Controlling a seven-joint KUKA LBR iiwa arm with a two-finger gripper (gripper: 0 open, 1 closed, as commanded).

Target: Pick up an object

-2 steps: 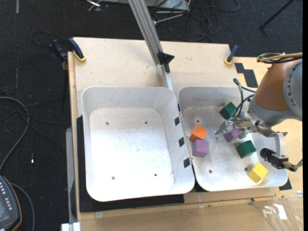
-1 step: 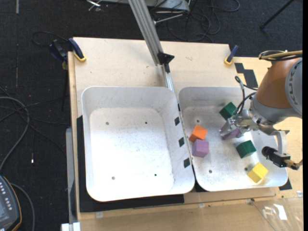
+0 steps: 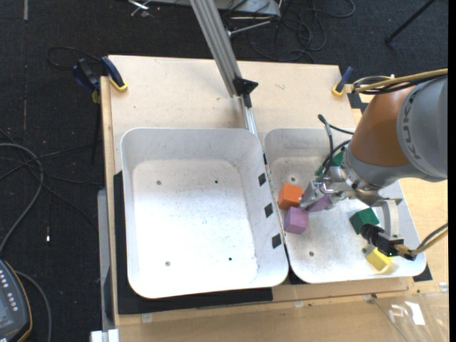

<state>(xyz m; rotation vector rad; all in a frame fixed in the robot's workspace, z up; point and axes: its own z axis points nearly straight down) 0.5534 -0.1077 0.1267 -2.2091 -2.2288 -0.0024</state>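
You've got the bench (image 3: 178, 84) taking up most of the view, with the two white bins sitting side by side on it, pretty clearly so stuff can be grabbed from one and dropped in the other. The left bin (image 3: 142, 148) is the big bare one; the right bin (image 3: 285, 144) is where all the action is. The arm (image 3: 399, 134) comes in from the right and hangs over the right bin, bent down so the wrist lands around the middle of it. The gripper (image 3: 318, 197) is low in there, right against a purple block (image 3: 319, 202) that sits just right of the orange block (image 3: 290, 195). Honestly I can't tell from this angle if it's clamped on anything or just poking at it; the wrist hides too much, so don't count it as a grab yet. Another purple block (image 3: 296, 220) lies just nearer than the orange one, the three bunched near the bin's left wall, which I'd guess makes a clean pick fiddly since they crowd each other. Over on the right side of that bin you've got a green block (image 3: 364, 219) and, nearer the corner, a yellow block (image 3: 378, 259), both well apart from the cluster and probably easier targets if this try flops.
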